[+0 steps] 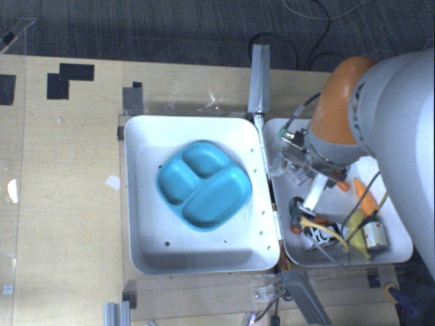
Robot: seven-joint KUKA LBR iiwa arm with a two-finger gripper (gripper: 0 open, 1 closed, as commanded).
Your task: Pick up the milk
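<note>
Dark grey carpet [136, 12] runs along the far side, with a thin pale cable [326, 9] looped on it. Below it lies the pale wooden bench [68, 182], which carries a few black tape patches [68, 77] and two shallow white bins side by side. The right white bin [394, 253] serves as the landmark.

Just beside it, wall to wall, sits the left white bin [136, 202], which holds a blue plastic plate with three compartments [204, 185] lying flat near its middle.

Over the right bin reaches the grey arm [401, 114] with its orange band [340, 100], covering the bin's far and outer parts. The pincer [296, 172] hangs low over the bin's inner side, close to the wall shared with the left bin; I cannot tell whether it is wide or narrow.

Near the right bin's front wall lies a small black-and-white patterned carton [317, 235], which looks to be the milk. It sits apart from the pincer, towards the bin's front. A yellow banana-shaped thing [343, 235] lies just beside the carton, and a small metal can [374, 236] sits further towards the bin's outer wall. An orange carrot-like stick [362, 194] lies nearer the bin's middle, partly under the arm.
</note>
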